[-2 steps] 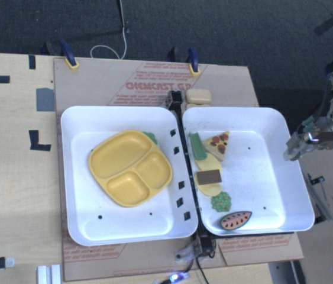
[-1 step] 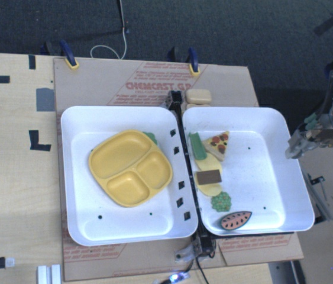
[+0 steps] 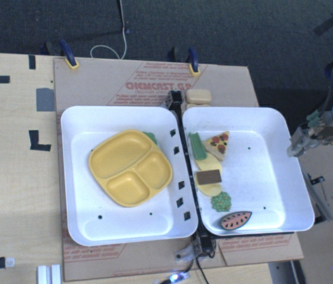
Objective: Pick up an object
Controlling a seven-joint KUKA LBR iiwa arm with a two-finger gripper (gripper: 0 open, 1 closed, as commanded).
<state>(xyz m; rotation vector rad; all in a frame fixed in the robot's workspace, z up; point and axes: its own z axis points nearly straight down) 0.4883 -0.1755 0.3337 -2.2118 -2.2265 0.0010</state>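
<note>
The right bin [image 3: 267,176] holds several toy foods along its left side: a green pickle [image 3: 197,146], a pizza slice [image 3: 218,144], a brown bar [image 3: 208,177] lying on a yellow piece [image 3: 210,188], a green broccoli [image 3: 220,202] and a watermelon slice [image 3: 235,220]. My gripper [image 3: 301,142] hangs just outside the right bin's right wall, well apart from all of the foods. It is small and blurred at the view's right side.
The left bin [image 3: 77,206] holds a yellow divided plate [image 3: 131,167] with a green piece [image 3: 150,138] peeking out behind it. A beige block [image 3: 198,96] lies on the cardboard behind the bins. Blue clamps [image 3: 67,53] pin the cardboard's back edge.
</note>
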